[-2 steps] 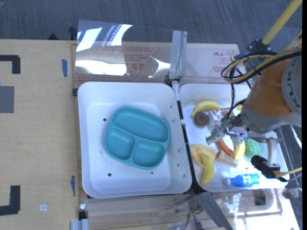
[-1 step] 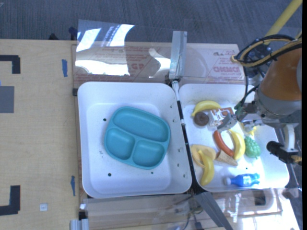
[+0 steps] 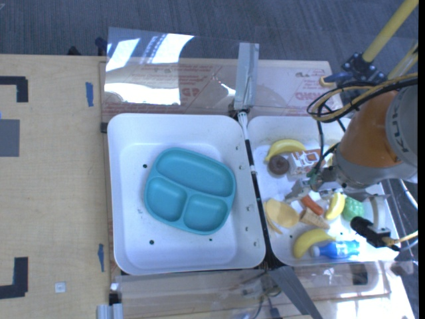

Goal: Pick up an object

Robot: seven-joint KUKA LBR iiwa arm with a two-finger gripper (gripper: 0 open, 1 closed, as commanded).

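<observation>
Two shallow white bins sit side by side: the left bin [image 3: 126,198] holds a teal three-compartment plastic plate [image 3: 190,190]; the right bin [image 3: 282,251] holds yellow bananas [image 3: 312,241], a blue bottle [image 3: 339,249] and other small toys. The gripper [image 3: 317,181] is down among them; finger state cannot be told.

Tool [image 3: 313,183] low over cluttered right white bin [image 3: 292,254], fingers hidden among items. Orange block [image 3: 311,207] just beneath it; curved yellow plastic banana [image 3: 284,148] beyond, up-left; second banana [image 3: 309,240] and blue bottle [image 3: 337,249] nearer camera. Teal three-compartment plastic plate [image 3: 190,190] far left, in left white bin [image 3: 133,145].
</observation>
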